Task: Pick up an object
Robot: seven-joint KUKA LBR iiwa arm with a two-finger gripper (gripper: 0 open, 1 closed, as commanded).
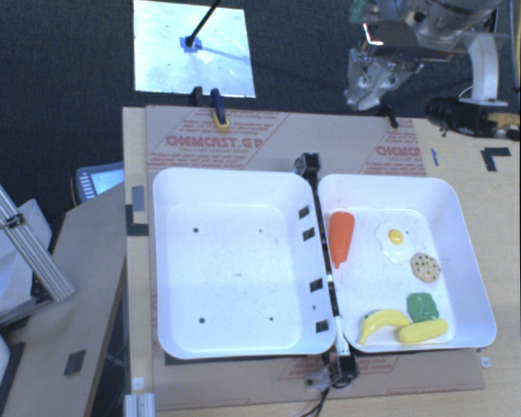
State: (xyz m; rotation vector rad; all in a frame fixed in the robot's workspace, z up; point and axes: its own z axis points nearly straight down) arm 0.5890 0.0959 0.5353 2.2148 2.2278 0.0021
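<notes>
Orange carrot at the right bin's left wall, fried egg centre, cookie right, green piece, banana and yellow item by near edge, gripper raised beyond the bench, its opening perhaps hidden, cannot tell.

Arm casing: I see a pale grey, rounded metal robot arm, glossy under the light.
Wrist block: a boxy grey wrist housing with a small red-and-white mark.
Gripper: a greyish, blurred two-finger gripper.
</notes>
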